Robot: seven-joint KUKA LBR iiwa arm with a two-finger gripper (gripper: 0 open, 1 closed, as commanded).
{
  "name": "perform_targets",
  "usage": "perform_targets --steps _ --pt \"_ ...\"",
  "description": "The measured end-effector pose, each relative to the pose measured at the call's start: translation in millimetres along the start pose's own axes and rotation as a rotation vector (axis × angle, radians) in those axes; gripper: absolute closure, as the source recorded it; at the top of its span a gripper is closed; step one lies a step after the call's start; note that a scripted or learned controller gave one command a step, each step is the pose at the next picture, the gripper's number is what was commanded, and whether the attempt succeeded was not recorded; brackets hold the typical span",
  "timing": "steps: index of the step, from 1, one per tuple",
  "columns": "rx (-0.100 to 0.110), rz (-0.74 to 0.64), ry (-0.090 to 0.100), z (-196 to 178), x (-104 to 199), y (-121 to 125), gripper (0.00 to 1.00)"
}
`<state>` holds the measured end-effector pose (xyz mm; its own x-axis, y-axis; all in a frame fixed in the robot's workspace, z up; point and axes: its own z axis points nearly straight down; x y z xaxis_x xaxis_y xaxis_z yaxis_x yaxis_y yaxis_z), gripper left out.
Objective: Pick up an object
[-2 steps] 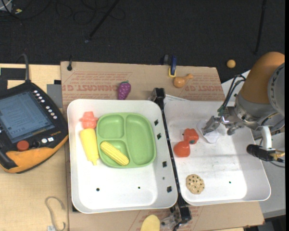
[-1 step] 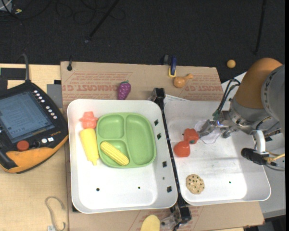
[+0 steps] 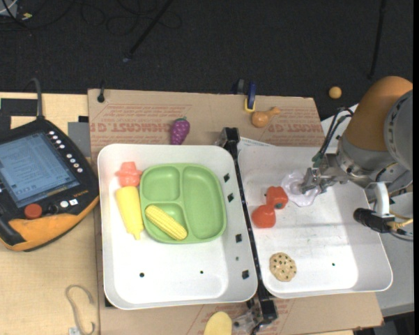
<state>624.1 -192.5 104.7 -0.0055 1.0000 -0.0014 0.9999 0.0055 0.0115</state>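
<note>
White right bin [image 3: 348, 271], arm bent low, end effector [image 3: 311, 184] above clear object [image 3: 298, 190]

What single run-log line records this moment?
arm: over right bin | gripper: at clear plastic item | grasp: unconfirmed | red pieces: untouched
</note>
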Motion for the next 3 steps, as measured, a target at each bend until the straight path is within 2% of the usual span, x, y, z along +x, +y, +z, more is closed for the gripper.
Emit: perform_targets --steps 2,3 --pt "0.007 0.006 0.001 -111.4 7.0 15.4 1.00" --pt "0.011 0.004 0.002 -123.5 6.3 15.8 1.00"
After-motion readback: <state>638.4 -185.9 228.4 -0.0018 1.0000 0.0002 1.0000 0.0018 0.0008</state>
